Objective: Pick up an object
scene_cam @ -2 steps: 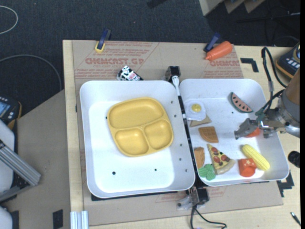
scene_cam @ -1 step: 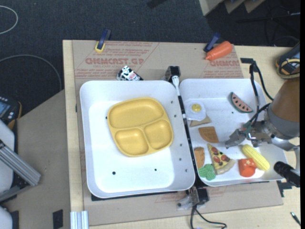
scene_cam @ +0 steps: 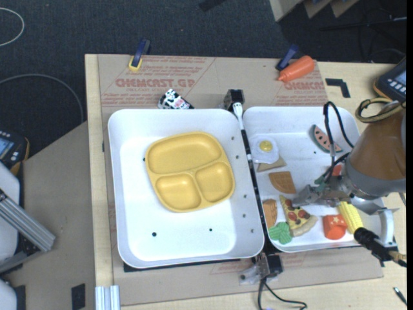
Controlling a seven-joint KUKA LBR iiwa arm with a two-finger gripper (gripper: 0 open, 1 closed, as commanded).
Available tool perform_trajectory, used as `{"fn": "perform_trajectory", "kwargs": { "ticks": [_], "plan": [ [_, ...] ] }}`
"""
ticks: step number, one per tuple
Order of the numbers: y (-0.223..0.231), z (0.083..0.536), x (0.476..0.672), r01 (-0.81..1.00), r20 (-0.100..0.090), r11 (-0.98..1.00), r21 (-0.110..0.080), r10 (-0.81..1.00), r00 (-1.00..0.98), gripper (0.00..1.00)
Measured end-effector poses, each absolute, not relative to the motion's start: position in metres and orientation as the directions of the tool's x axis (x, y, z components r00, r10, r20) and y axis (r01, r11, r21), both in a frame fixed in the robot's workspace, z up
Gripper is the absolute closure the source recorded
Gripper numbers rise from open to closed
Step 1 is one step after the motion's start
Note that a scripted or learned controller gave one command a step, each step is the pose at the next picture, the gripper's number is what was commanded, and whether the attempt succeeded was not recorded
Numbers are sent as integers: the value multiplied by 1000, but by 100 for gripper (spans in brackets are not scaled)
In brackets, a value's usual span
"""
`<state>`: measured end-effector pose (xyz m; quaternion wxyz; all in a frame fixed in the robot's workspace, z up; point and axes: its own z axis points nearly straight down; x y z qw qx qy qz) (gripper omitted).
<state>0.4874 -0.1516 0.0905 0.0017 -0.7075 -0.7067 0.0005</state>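
Two white bins sit side by side on the bench (scene_cam: 97,173). The left bin (scene_cam: 129,237) carries a yellow divided plate (scene_cam: 189,171), lying flat near its middle, away from the arm's reach for now.

The right bin (scene_cam: 293,118) is where the toy food is scattered: a fried egg (scene_cam: 265,148) near the top left, a watermelon slice (scene_cam: 322,139) toward the top right, a brown toast-like piece (scene_cam: 282,182) mid-bin. Along the front edge there is a green leafy piece (scene_cam: 280,232), a pizza slice (scene_cam: 299,218), a red piece (scene_cam: 334,227) and a corn cob (scene_cam: 350,216) packed close together, some touching.

The arm (scene_cam: 381,157) comes in from the right, low over the right bin. The tool (scene_cam: 308,197) points left and sits just above the pizza slice, close beside the toast-like piece. Whether it is released or clenched I cannot tell; the tip is dark and blurred against the clutter. Nothing visibly sits in it.

Judgement: the pizza slice or the toast-like piece looks like the target, since the tool is nearest them. Crowding at the front edge could make a clean pick hard.

Outside the bins, an orange carrot-like toy (scene_cam: 297,68) and a small black-and-white item (scene_cam: 173,100) rest on the bench behind.
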Motion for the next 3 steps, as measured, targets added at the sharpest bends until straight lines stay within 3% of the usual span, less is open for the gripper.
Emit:
{"fn": "perform_trajectory", "kwargs": {
  "ticks": [1,2,3],
  "plan": [
    [-152,88,489,1000,2,-1,2,1000,1,0],
    [-150,99,491,1000,5,0,8,1000,0,100],
    [-143,147,486,1000,-3,2,6,1000,-2,100]
  ]
}}
